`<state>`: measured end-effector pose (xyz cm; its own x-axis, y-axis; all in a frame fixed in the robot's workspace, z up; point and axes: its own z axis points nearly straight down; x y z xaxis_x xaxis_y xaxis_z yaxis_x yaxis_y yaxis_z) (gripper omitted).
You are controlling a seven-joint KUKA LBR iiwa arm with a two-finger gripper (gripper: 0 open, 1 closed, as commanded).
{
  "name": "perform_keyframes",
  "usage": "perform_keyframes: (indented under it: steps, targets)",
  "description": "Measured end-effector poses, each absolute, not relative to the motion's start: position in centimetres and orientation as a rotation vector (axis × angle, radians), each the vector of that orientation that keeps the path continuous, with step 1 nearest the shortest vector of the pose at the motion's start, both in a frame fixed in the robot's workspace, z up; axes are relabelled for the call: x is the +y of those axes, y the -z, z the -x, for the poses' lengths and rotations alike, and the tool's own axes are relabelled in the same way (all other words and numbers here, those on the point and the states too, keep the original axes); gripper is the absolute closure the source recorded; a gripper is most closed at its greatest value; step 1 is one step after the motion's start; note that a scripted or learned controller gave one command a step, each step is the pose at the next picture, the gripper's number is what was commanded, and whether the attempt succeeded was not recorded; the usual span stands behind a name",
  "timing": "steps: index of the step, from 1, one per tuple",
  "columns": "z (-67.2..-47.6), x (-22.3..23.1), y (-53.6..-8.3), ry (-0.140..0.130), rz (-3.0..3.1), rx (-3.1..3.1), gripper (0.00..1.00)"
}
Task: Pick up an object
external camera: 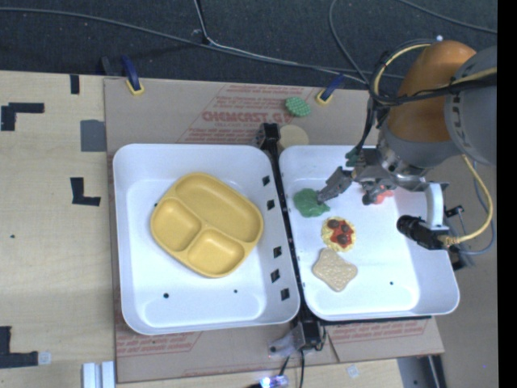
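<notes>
**Gripper lowered toward the green piece in the right-hand bin**

The bench point(48, 241) is seen across the whole frame, with a sheet of cardboard point(234, 115) laid on it under both bins, presumably to protect the surface and fix the bins' position. The left bin point(133, 297) occupies the centre-left of the frame and the right bin point(428, 293) the centre-right; they are set touching along a shared edge, so that items could be carried from one to the other over a short path.

The arm point(432, 79) enters from the upper right, its orange band visible above the wrist, and is bent down over the right bin's upper half. A yellow divided plate point(206, 223) lies in the middle of the left bin, tilted diagonally, with nothing resting in its compartments.

The gripper point(333, 187) is found at the upper left of the right bin, pointed down and leftward. One dark finger can be made out, angled toward the green piece point(308, 203); whether the fingers are spread or pressed together cannot be told, as the view is too coarse there. Nothing is seen held between them.

The green piece lies just beside the fingertip, near the bin's left wall. Below it, toward the bin's centre, a small yellow and red item point(338, 234) is placed, and a beige toast-shaped piece point(334, 271) lies just below that. The green piece is judged the likely target, being nearest.
</notes>
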<state>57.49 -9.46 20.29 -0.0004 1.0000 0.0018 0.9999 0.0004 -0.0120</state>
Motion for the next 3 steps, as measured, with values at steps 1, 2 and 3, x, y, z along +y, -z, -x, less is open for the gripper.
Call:
perform_keyframes:
  steps: [1, 2, 3]
  targets:
    - [-57.7, -9.5, -20.8, -0.002, 2.218, -2.222, 0.0]
    - [-57.8, -9.4, -16.4, -0.007, 2.218, -2.22, 0.0]
    - [-58.0, -9.9, -10.2, -0.008, 2.217, -2.219, 0.0]
